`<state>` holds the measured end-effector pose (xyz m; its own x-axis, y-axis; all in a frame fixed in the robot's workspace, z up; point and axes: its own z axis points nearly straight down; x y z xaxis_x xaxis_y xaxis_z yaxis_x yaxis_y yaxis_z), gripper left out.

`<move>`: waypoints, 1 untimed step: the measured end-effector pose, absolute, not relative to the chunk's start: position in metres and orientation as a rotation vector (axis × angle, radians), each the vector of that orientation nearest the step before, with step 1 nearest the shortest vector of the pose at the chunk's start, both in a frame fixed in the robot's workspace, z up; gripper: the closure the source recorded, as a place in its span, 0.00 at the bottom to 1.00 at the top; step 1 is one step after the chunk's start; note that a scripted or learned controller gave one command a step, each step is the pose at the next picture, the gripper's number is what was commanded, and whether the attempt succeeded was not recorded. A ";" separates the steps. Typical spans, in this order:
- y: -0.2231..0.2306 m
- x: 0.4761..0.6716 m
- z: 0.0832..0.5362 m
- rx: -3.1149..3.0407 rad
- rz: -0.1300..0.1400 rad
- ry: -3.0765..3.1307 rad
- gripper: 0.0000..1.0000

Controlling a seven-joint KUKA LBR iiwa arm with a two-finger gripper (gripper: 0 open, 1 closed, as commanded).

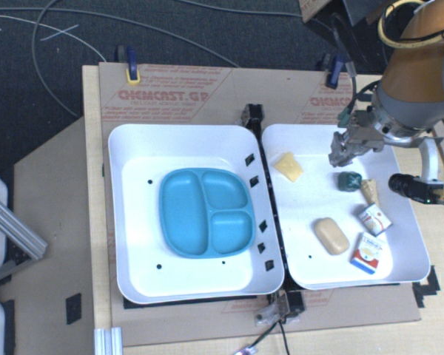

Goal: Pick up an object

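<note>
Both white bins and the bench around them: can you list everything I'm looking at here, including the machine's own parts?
Bins: two, white, side by side on the bench.
Divided plate: one, blue, three compartments, in the left bin.
Wedge-shaped block: one, pale yellow, right bin, upper left.
Oval lump: one, tan, right bin, lower middle.
Small dark object: one, teal-green, right bin, just below the gripper.
Small cartons: two, white with red, one also blue, right bin, lower right.
Clamps: two, blue, bench's far edge.
Cables: grey, on the dark floor.
Arm: one, grey and orange, from the right.
Gripper: one, grey, over the right bin.
</note>
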<state>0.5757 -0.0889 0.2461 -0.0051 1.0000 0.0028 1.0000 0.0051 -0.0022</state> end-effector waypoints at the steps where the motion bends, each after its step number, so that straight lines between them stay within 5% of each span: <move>1: -0.030 0.565 0.251 -2.212 -0.001 -2.226 1.00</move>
<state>0.5648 -0.0303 0.2510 -0.0064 1.0000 0.0032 1.0000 0.0064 -0.0023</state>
